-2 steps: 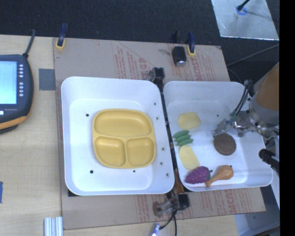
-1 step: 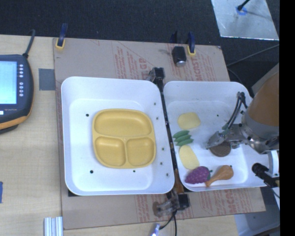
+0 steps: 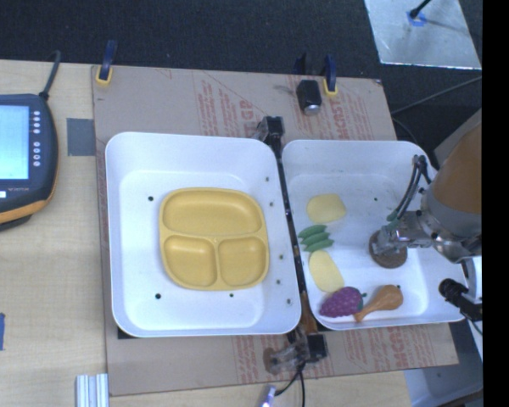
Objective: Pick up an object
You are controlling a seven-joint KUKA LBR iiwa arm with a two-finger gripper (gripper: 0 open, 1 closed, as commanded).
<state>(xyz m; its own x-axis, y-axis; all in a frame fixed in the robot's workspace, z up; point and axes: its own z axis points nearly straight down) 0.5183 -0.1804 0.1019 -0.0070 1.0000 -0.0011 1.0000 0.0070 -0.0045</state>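
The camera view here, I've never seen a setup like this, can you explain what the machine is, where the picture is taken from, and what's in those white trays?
This is one picture from a fixed camera above a bench, looking down at a slant. The machine is a robot arm, grey with an orange band, reaching in from the right; a program steers it to pick something up. Its end effector hangs low over the right bin, and I see nothing held in it. The right bin holds toy food: two pale yellow pieces, a green pod, purple grapes and a tan drumstick-like piece touching the grapes. The left bin holds a yellow divided plate. At the left edge lies the handheld control pad.
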